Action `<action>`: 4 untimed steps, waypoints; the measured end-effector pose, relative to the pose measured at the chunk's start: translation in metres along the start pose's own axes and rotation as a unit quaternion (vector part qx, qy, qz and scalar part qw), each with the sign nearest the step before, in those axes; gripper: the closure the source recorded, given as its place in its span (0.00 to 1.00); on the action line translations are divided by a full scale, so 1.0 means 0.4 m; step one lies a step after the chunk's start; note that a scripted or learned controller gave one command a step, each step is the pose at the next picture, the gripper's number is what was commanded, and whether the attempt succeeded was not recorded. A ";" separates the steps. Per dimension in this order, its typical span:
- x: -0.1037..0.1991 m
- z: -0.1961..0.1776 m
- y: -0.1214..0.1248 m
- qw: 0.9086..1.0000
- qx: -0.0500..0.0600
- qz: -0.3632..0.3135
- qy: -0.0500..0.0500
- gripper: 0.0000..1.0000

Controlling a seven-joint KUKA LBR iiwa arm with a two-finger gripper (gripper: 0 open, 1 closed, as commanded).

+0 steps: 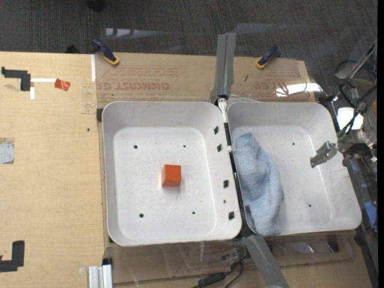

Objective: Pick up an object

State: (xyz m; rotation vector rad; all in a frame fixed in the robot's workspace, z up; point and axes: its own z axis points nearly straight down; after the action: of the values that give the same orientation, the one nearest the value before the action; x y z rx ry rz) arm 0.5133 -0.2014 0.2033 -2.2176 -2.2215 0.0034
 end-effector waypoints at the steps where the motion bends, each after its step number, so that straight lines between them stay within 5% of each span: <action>1: 0.114 -0.093 0.047 0.990 0.000 0.142 0.000 0.00; 2: 0.323 -0.115 0.025 0.980 0.000 0.199 0.000 0.00; 4: 0.568 -0.264 -0.085 0.906 -0.001 0.423 -0.001 0.00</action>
State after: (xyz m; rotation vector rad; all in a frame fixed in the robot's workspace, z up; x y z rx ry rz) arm 0.4792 0.0255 0.3092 -2.9535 -1.0747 0.0060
